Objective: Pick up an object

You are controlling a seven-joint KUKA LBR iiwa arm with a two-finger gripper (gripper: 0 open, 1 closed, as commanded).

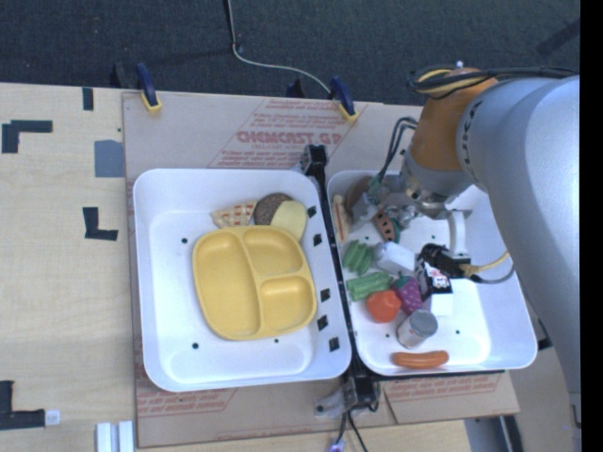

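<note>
Yellow tray [252, 282] in left bin [155, 281]

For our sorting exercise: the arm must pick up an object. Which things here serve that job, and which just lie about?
For the job: gripper, hot dog, tomato, grey can, green vegetables.

Lying about: yellow divided plate, blue clamps, cable.

Before me, entered as seen:
- Bench [57, 252], pale wood grain, with black tape marks [94, 224] at its left.
- Cardboard sheet [273, 135] with red printing, lying on the bench beneath both bins.
- Two blue-and-yellow clamps [146, 88] at the sheet's far edge, the second [344, 102] further right.
- Thin pale cable [240, 45] trailing over dark carpet [311, 17] beyond the bench.
</note>
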